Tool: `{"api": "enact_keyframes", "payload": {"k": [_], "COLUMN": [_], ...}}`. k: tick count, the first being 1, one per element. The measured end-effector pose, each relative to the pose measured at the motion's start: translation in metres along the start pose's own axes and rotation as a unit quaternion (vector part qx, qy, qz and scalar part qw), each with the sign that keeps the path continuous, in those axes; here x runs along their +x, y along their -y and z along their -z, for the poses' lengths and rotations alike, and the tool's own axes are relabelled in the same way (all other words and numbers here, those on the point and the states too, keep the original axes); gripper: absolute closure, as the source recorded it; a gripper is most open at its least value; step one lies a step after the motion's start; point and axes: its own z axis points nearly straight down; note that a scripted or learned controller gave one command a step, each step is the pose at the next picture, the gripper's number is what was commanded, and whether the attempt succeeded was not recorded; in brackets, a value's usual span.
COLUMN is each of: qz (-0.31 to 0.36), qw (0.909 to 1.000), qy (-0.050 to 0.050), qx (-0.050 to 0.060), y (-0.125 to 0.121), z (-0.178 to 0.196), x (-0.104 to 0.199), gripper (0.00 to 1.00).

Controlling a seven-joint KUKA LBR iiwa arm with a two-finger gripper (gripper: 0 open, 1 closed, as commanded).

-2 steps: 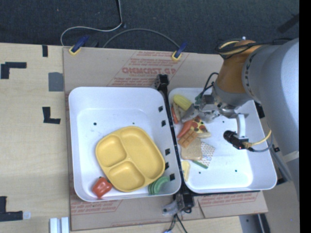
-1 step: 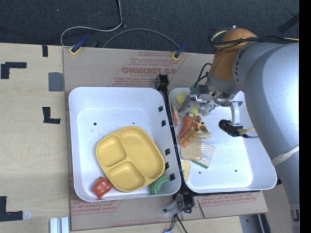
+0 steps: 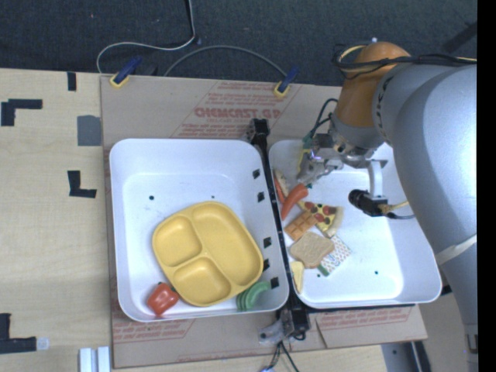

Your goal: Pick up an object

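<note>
Lying diagonally, carrot [image 3: 294,200] points lower-left to upper-right below gripper [image 3: 314,161].

Red "CHEMCAST" lettering, printed on brown board [image 3: 225,107] under bins

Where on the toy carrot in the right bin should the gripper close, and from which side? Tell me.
Grip the carrot across its orange middle, coming straight down from above. It lies flat and slanted beside the divider wall of the right bin, so a sideways approach looks blocked. Close the fingers across its narrow width, probably clear of the pizza slice lying close beside it. The gripper hovers just above it.
</note>
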Motion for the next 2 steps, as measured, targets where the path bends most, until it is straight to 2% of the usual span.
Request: {"api": "enact_keyframes", "payload": {"k": [1,2], "qz": [0.000,-0.003], "qw": [1.0000,1.0000], "qy": [0.001,0.004], "qx": [-0.002,-0.006], "y": [-0.0008,-0.0032], "z": [0.0007,-0.0028], "x": [-0.0006,0.0003], "gripper": [0.00,0.00]}}
